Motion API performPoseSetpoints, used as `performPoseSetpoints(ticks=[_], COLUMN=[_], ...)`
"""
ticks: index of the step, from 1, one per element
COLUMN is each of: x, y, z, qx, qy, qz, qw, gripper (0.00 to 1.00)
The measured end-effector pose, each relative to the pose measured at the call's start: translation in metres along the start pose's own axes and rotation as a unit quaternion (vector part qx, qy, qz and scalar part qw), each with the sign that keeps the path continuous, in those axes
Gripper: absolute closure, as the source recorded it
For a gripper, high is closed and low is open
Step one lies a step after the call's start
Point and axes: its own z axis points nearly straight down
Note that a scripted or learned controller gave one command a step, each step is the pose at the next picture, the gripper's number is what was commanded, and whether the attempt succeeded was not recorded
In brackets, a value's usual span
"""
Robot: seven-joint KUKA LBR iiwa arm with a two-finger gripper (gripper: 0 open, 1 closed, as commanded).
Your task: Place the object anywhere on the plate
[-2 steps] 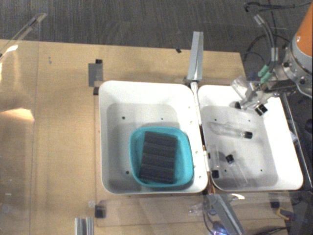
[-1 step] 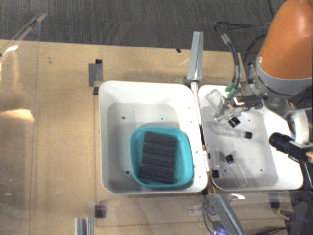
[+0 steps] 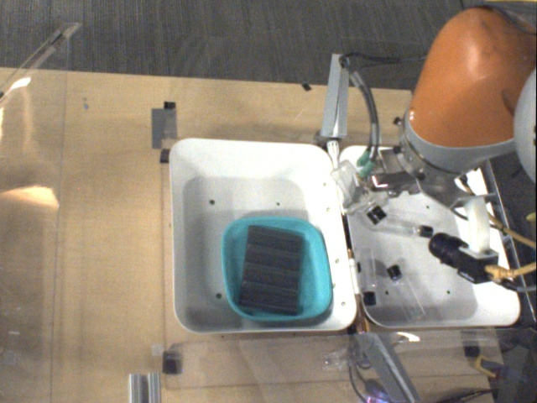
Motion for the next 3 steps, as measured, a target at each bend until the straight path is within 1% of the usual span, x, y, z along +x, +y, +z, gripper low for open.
performPoseSetpoints(ticks=[1, 2, 3], x=[-0.044, -0.026, 0.013], y=[0.046, 0.045, -0.011], z=[-0.027, 0.141, 0.131], qx=[-0.003, 0.001, 0.0], qy=[-0.001, 0.0, 0.001], qz=[-0.033, -0.051, -0.106], qw=[0.9994, 0.9987, 0.9944], gripper=[1.0, 1.0, 1.0])
